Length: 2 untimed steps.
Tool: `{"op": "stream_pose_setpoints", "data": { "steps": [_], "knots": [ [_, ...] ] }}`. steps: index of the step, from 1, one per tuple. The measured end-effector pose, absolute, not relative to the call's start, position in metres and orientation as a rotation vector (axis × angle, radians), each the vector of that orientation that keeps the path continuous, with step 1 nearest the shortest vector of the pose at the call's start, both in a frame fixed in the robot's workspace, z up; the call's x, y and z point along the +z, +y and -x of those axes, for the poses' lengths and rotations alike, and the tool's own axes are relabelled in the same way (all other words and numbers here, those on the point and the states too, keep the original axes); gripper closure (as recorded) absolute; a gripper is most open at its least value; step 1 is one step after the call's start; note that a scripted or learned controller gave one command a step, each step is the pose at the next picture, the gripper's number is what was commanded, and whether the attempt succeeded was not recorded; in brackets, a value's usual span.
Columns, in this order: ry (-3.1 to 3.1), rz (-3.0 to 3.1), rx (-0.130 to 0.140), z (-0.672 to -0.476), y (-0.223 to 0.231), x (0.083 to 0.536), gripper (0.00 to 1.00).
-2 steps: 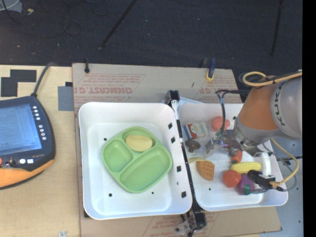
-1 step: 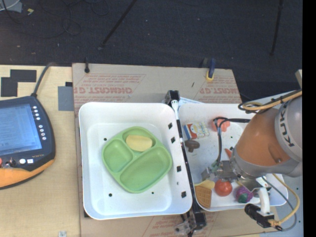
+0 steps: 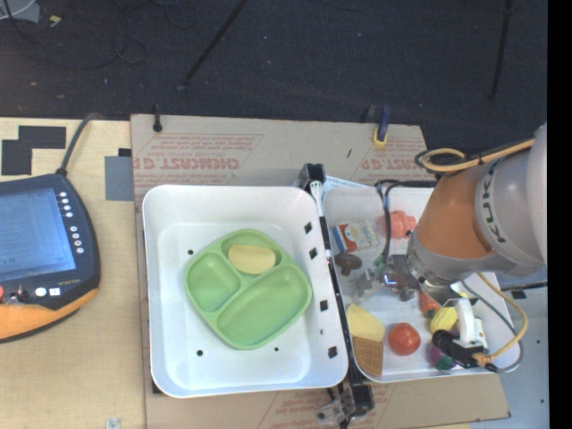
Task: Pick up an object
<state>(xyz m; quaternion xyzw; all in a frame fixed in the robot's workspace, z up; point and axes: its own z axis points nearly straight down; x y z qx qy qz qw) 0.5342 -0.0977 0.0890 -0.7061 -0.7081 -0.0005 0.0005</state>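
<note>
Reaching step: the arm lowers the gripper, its opening impossible to tell, into the right bin near the tomato; next, a secure grasp.

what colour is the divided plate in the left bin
Light green, seen clearly in the camera view: the divided plate in the left bin.

So the 1 arm comes in from the right, grey upper body with that orange band sitting just above the wrist. It's bent down pretty steeply, wrist tipped left and downward. The gripper hangs low, just left of and below the band, too dark and cluttered to read.
</note>
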Motion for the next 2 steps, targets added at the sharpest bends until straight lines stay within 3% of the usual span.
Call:
{"op": "stream_pose_setpoints", "data": {
  "steps": [1, 2],
  "knots": [
    [-2.227, 2.220, 0.000, -0.639, -0.125, 0.087, 0.00],
    [-2.215, 2.226, 0.004, -0.582, -0.188, 0.088, 0.00]
  ]
}}
